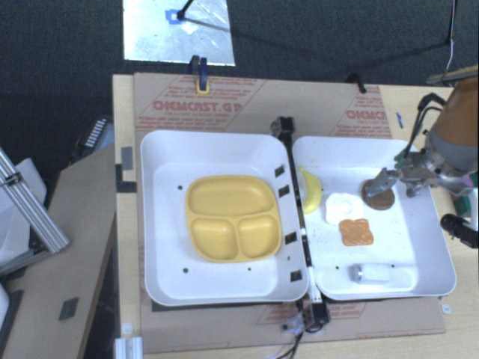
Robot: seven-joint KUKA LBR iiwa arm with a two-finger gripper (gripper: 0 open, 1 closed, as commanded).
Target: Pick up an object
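While the jaws [379,191] (grip unreadable) hover over the brown disc [380,200], bin floor [419,238] behind lies open.

Jaws [376,188] low in right bin [430,234] — over brown disc [379,199].

One fixed camera looks down at a slant on both bins [224,144] from above.
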